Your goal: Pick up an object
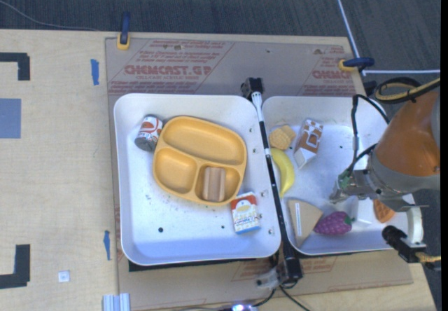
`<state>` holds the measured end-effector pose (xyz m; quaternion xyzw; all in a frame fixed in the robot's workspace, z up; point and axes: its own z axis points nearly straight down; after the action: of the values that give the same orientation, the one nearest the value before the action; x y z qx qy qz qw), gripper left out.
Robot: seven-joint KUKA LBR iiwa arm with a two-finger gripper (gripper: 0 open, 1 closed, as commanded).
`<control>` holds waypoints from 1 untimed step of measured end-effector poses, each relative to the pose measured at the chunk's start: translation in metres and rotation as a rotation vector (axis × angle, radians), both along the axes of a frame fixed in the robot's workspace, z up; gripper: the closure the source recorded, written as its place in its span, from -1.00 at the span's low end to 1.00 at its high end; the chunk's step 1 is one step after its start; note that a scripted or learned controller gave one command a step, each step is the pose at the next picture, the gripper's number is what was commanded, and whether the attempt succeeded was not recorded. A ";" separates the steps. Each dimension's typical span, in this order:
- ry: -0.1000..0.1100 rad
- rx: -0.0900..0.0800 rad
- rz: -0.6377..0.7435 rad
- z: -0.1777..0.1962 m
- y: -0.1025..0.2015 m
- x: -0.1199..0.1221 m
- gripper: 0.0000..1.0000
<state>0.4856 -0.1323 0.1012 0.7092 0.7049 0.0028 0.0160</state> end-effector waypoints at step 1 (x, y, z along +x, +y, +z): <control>0.008 0.006 0.000 -0.010 0.033 -0.002 1.00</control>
<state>0.4837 -0.0997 0.0911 0.7093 0.7048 0.0020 0.0112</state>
